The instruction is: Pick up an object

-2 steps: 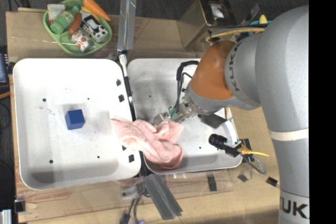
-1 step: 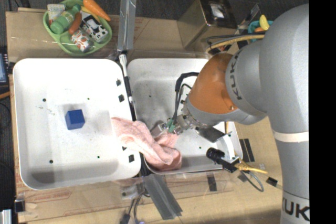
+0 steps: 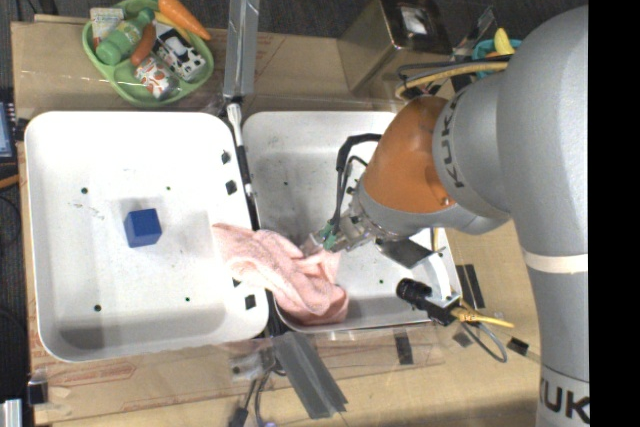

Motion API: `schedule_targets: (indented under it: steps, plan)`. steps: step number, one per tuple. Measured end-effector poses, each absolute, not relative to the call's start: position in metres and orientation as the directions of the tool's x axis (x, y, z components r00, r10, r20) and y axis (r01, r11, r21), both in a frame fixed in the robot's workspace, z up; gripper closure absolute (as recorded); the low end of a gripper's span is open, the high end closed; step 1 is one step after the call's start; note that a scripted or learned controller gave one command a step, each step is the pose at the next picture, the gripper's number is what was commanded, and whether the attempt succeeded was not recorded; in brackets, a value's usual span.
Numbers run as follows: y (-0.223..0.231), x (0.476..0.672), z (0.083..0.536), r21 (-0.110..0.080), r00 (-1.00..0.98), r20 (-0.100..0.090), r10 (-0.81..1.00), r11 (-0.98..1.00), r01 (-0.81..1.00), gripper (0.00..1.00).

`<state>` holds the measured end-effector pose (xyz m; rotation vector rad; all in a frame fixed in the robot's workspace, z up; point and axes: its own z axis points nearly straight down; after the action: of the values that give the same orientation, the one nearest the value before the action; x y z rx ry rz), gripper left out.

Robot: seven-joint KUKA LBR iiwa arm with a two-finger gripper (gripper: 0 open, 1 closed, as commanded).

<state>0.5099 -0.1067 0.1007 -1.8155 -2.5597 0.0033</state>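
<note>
Pink cloth drapes over the bins' shared edge.

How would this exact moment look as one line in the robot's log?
tool: low in right bin, at pink cloth | cloth: draped over bin divider | blue cube: left bin, untouched
</note>
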Motion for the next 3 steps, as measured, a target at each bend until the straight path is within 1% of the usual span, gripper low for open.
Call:
schedule_targets:
  steps: [1,2,3]
  plan:
    - [-0.1064,0.5105,0.11,-0.005,-0.335,0.002,0.942,0.335,0.942,1.0]
    - [-0.1066,0.5105,0.1101,-0.005,-0.336,0.001,0.942,0.336,0.942,0.0]
    - [-0.1064,0.5111,0.1194,-0.006,-0.34,0.002,0.941,0.34,0.941,1.0]
